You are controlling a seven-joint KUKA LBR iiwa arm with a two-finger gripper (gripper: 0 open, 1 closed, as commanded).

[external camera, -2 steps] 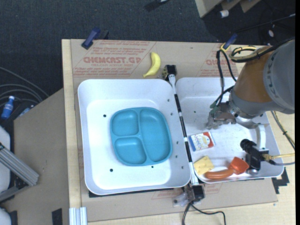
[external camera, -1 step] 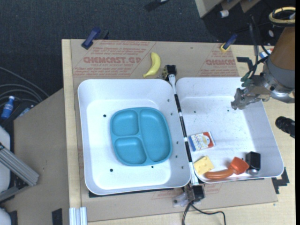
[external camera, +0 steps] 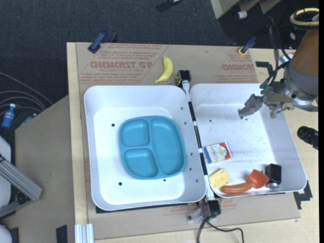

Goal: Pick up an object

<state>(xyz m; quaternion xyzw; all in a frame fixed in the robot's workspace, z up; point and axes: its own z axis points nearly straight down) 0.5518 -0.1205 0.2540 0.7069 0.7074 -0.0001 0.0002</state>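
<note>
We see the gripper (external camera: 263,105) hovering over the far part of the right bin (external camera: 283,135), its two fingers spread apart with nothing between them. Near that bin's front edge lie a small carton (external camera: 217,152), a cheese wedge (external camera: 219,178), a hot dog (external camera: 237,188) and a black block (external camera: 273,173). The left bin (external camera: 101,110) holds a blue divided plate (external camera: 152,147), and a banana (external camera: 165,70) lies on the board behind it.

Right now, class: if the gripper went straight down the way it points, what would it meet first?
Probably the bare floor of the right bin; the gripper hangs above an open patch, though depth is unclear.
</note>
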